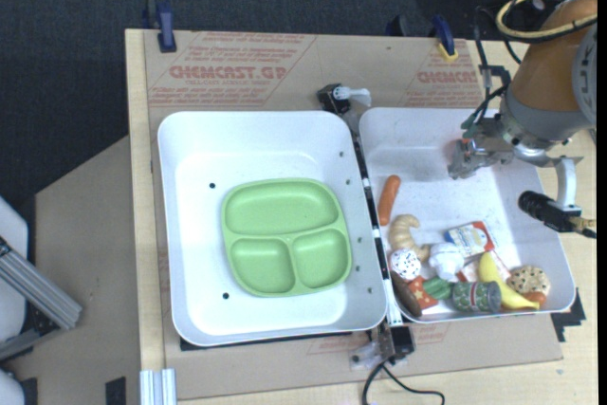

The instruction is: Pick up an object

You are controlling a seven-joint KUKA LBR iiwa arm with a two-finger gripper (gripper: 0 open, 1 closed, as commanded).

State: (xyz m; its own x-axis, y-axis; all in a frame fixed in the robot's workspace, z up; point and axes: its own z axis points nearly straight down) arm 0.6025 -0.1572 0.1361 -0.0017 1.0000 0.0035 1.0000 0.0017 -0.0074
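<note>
My gripper (464, 162) hangs over the far part of the right bin (413, 130), above bare white floor, with nothing seen in it. An orange carrot (388, 198) lies to its left near the bin's divider. Toward the near end lies a heap: a tan bread piece (406, 229), a white die with red dots (405, 264), a red and white packet (469, 237), a yellow banana (495, 284), a green can (474, 297) and a brown cookie (528, 281). All of these lie apart from the gripper.
The left bin (190, 142) holds a green divided tray (285, 235). Both bins rest on a cardboard-covered bench (228, 71) with blue clamps at its far edge. The grey and orange arm (555, 62) comes in from the right.
</note>
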